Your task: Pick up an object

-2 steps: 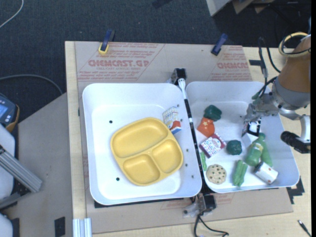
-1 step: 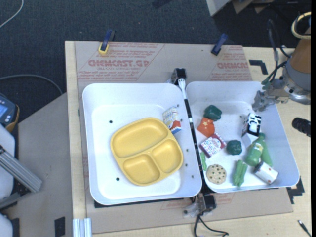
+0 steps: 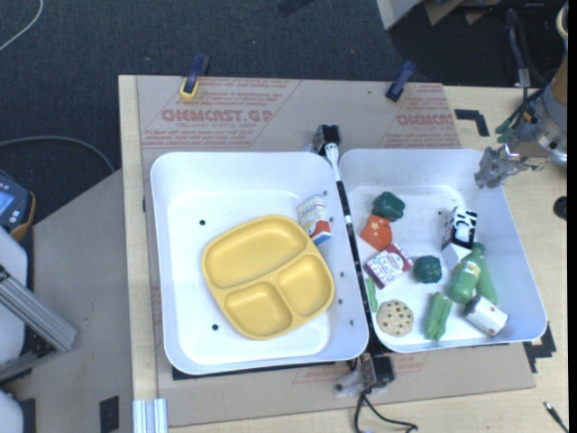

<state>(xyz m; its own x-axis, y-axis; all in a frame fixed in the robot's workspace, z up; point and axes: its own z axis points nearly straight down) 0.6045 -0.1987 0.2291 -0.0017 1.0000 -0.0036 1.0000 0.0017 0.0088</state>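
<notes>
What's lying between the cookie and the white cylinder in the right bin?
In the camera view, a green pepper-like toy lies between the cookie and the white cylinder.

A pale wooden bench [image 3: 563, 269] is carrying a brown cardboard sheet printed with red lettering [image 3: 270, 106], and two shallow white plastic bins are sitting side by side on it, the left bin [image 3: 180, 269] touching the right bin [image 3: 523, 269].

"CHEMCAST GP" in red, printed twice, on brown board [image 3: 270, 106] under bins
</notes>
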